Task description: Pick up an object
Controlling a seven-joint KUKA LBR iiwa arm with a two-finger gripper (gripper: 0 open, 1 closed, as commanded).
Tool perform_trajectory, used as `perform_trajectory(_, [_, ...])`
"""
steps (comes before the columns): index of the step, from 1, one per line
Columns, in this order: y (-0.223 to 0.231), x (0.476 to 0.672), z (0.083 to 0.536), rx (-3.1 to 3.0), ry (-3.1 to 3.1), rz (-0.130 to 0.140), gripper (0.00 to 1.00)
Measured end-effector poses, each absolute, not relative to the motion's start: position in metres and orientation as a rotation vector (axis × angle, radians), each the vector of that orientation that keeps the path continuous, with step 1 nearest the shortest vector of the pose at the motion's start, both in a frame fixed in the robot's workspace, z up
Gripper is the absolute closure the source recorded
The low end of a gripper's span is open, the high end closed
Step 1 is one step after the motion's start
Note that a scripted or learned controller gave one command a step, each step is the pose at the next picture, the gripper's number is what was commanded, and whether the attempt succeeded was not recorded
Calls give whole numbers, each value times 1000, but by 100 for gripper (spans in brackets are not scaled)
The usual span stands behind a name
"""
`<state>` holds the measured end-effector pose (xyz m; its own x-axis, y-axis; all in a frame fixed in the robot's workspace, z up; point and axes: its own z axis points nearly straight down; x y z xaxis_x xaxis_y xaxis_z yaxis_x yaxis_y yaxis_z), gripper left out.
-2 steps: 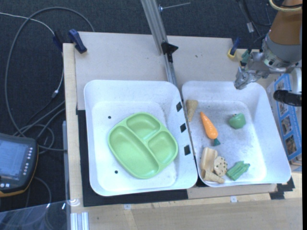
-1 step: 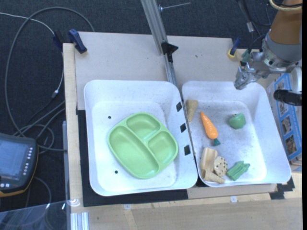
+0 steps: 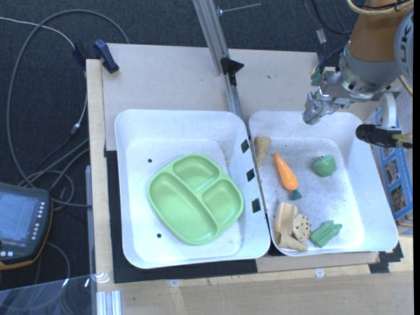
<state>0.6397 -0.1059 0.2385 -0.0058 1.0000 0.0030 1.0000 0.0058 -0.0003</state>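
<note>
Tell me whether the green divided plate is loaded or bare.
Bare. The green divided plate lies flat in the left bin, and all three compartments show plain green with nothing in them.

Arm (image 3: 380,18): cut off by the top and right picture edges; only the orange band and the grey wrist are seen.
Gripper (image 3: 314,112): fingertips too small and blurred to be told apart.
Handheld screen (image 3: 20,225): cut off by the left edge.
Tan pieces (image 3: 291,225): shapes are overlapped, kind not to be told.
Blue item (image 3: 394,169): partly hidden behind the right bin (image 3: 374,176) rim and cut by the right edge.
</note>
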Motion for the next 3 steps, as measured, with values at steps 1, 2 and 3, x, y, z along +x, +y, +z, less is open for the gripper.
perform_trajectory(1, [-52, 626, 228, -2212, -2225, 1, 100])
perform_trajectory(2, [7, 601, 230, -2210, -2226, 0, 100])
perform_trajectory(3, [55, 576, 231, -2211, -2225, 1, 100])
